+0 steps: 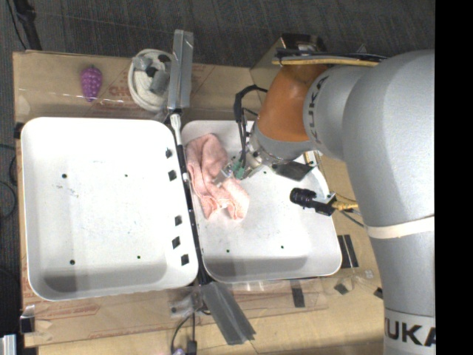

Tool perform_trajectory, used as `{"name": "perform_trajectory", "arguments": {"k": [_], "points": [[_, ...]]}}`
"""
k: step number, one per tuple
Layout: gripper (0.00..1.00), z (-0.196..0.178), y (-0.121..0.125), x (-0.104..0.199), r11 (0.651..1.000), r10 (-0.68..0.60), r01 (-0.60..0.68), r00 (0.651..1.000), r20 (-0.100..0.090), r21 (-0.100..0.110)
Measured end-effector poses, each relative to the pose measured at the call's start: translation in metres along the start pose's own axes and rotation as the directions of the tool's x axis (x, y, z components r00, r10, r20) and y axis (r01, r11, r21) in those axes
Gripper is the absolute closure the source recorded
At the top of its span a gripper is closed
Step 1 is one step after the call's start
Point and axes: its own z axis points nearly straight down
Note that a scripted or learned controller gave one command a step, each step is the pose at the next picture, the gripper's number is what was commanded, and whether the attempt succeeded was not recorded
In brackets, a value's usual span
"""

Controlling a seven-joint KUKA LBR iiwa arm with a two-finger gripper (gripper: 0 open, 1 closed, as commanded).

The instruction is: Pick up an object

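The pincer [238,170] is down in the right bin [295,261], right at the edge of the pink cloth [213,176], its tip touching the fabric. Too small and shadowed to tell its state from here. The cloth lies crumpled against the bin's left wall. A purple object [91,82] sits on the desk [59,80] beyond the left bin [96,272].

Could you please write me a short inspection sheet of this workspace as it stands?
Surface: two white bins, left bin and right bin, on a brown bench.
Job's things: pink cloth, crumpled at the right bin's left side.
Clutter: purple object and white coil behind the bins.
Grippers: gripper low at the cloth's edge.
Cables: black cable by the wrist.
Surroundings: dark floor.
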Motion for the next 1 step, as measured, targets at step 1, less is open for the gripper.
{"name": "perform_trajectory", "arguments": {"k": [1], "points": [[1.0,-0.1313,0.0568,0.0022,0.999,0.053,-0.053,0.999,0.001,-0.003]]}}
